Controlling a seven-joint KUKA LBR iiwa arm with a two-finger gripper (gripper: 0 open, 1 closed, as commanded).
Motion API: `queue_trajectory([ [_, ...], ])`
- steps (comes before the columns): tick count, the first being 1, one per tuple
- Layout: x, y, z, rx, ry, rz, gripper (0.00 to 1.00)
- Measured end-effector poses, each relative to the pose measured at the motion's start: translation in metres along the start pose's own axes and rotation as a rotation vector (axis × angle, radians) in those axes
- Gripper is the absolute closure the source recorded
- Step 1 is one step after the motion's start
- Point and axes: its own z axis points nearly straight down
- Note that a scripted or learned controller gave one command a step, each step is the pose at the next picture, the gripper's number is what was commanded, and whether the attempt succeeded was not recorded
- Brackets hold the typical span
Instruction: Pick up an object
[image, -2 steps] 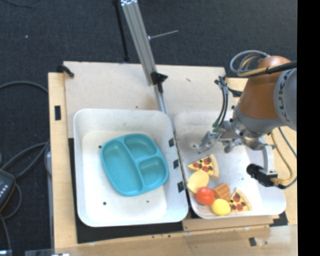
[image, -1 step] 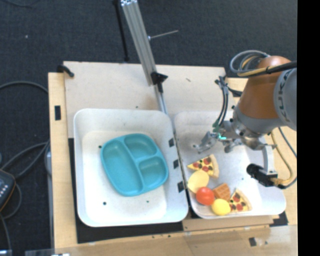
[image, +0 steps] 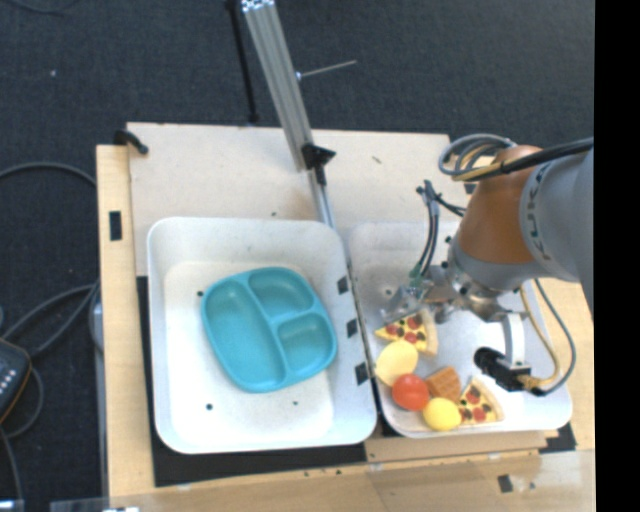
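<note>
From my remote station I saw, at the left, the shallow white plastic bin (image: 180, 400) carrying a turquoise plastic tray with three compartments (image: 268, 327), which lay flat and slightly turned near the bin's middle. A slanted grey metal rail (image: 290, 105) ran down from the top of the frame toward the seam between the two bins. In the right-hand shallow white bin (image: 372, 250), toy foods were bunched at the near edge: a triangular pizza slice with red dots (image: 410, 328) lay highest, a pale yellow rounded piece (image: 397, 359) sat just below it, a red tomato-like ball (image: 409, 391) touched that piece from below, and a small brown bread-like block (image: 444, 381) sat just beside the ball. A bright yellow lemon-shaped piece (image: 441, 413) rested by the rim, with a second pizza slice (image: 482, 401) just to its right. The grey arm with its orange band (image: 505, 225) reached in from the right, and its two-finger gripper (image: 422, 298) hung just above the upper pizza slice; I could not tell whether the pincer stood apart or together, as cables and the wrist hid it.
</note>
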Motion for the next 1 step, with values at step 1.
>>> queue_trajectory([
  [1, -0.0023, 0.0034, 0.0344, -0.015, -0.003, 0.001, 0.00],
])
